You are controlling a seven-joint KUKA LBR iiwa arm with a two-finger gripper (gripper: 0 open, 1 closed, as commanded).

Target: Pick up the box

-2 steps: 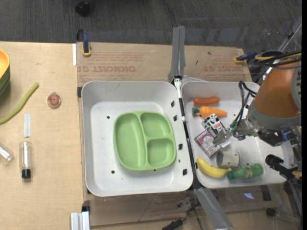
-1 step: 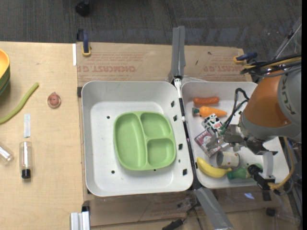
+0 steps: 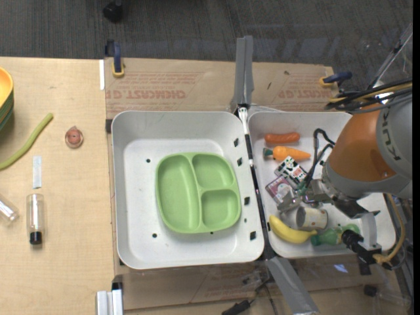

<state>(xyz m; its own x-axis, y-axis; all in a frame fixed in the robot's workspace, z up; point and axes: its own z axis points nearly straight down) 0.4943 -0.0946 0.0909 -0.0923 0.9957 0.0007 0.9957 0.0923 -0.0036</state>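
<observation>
My arm (image 3: 367,153) comes in from the right side of the scene, its grey casing showing at the right edge and the broad orange band bulging just above my wrist. From that band I bend down and toward the left, so my wrist sits low over the near part of the right-hand bin. My jaws (image 3: 293,201) point left and slightly toward the near side, down among what lies there. The metal of my wrist and its dark cabling crowd the view at that spot, and I cannot make out how my jaws stand. A black cable loops up on the far side of my wrist, beside the orange band.
</observation>
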